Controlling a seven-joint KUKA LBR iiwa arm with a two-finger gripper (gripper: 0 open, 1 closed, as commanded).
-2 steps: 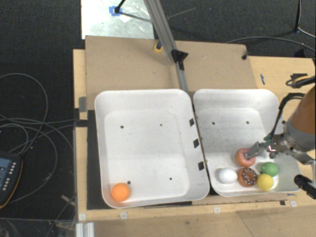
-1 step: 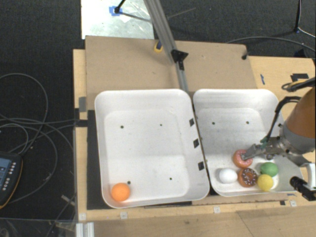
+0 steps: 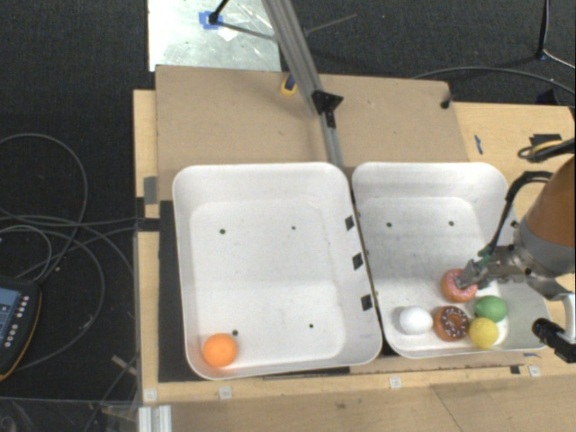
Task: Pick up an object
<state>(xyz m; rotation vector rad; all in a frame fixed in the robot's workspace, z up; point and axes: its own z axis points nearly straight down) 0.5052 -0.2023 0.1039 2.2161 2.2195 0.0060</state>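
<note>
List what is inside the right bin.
In the right bin, clustered at its near right corner: a pink donut under the tool, a white ball, a chocolate donut, a green ball and a yellow ball. The arm covers the bin's right edge.

Both bins (image 3: 270, 187) look matt white plastic; the bench (image 3: 387, 115) — dull brown board; orange ball (image 3: 220, 350) smooth.
</note>
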